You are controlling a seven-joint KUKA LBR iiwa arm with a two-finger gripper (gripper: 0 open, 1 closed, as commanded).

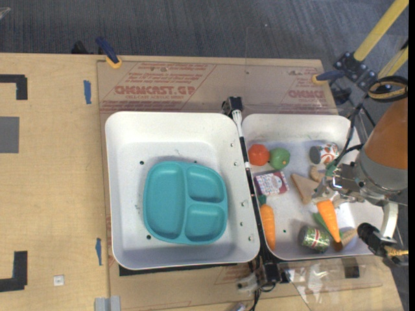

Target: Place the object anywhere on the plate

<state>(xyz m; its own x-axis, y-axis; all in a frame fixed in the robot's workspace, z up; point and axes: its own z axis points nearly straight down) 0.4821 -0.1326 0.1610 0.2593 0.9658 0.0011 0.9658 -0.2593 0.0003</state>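
Fingers (327, 190) above carrot (329, 220); board (155, 83) printed "CHEMCAST GP".

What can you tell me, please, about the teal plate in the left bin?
The plate is teal, looks like smooth plastic, and has rounded corners and a raised rim. Ridges divide it into three compartments: one large on the view's left, two smaller on the right. It lies flat, right side up, slightly turned, near the middle of the left bin, resting on the bin's floor. Nothing lies on it, and it stands apart from the bin's walls.
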